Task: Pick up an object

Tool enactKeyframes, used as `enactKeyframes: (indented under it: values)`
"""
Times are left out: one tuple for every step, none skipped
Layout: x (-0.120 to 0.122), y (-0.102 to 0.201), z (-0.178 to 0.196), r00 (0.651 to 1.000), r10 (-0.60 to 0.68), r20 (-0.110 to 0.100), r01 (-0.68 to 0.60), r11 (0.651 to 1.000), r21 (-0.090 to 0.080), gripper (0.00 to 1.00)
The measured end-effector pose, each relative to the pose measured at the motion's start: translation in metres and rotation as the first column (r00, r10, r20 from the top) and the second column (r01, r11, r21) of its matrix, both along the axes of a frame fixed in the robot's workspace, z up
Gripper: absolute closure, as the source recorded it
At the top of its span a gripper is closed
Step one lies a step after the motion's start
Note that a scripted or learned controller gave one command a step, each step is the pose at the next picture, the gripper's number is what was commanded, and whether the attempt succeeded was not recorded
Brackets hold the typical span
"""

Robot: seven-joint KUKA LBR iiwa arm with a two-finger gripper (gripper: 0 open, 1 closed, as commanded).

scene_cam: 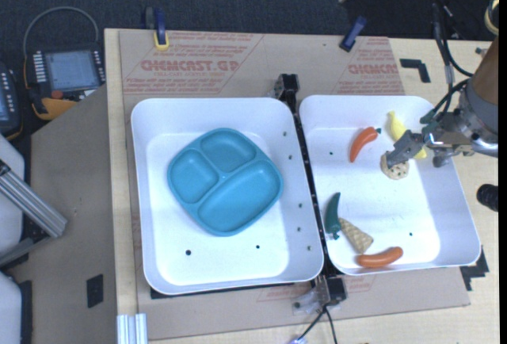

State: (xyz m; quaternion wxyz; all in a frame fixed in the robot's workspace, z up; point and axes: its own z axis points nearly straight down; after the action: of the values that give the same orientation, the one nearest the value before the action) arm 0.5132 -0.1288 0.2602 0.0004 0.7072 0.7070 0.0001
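The right bin (pixel 447 208) holds several small objects. A red chili pepper (pixel 363 143) lies near its back, with a yellow banana-like piece (pixel 395 126) to its right. A round cookie (pixel 394 169) sits just below them. Near the front lie a dark green piece (pixel 332 213), an ice-cream cone (pixel 356 236) and an orange sausage (pixel 379 258). My gripper (pixel 419 153) hangs over the bin's right half, open. Its left finger (pixel 398 149) is right above the cookie, and a bit of yellow shows between the fingers. Nothing is gripped.
The left bin (pixel 158 255) holds a blue divided plate (pixel 224 180). A black clamp (pixel 287 86) sits at the back where the two bins meet. The grey arm (pixel 483 108) comes in from the right edge. Cables run behind the right bin.
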Motion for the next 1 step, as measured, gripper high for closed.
enactKeyframes:
  values:
    - [0.0055,0.0013,-0.0618,1.000,-0.001,-0.008,0.001,1.000,0.003,0.00]
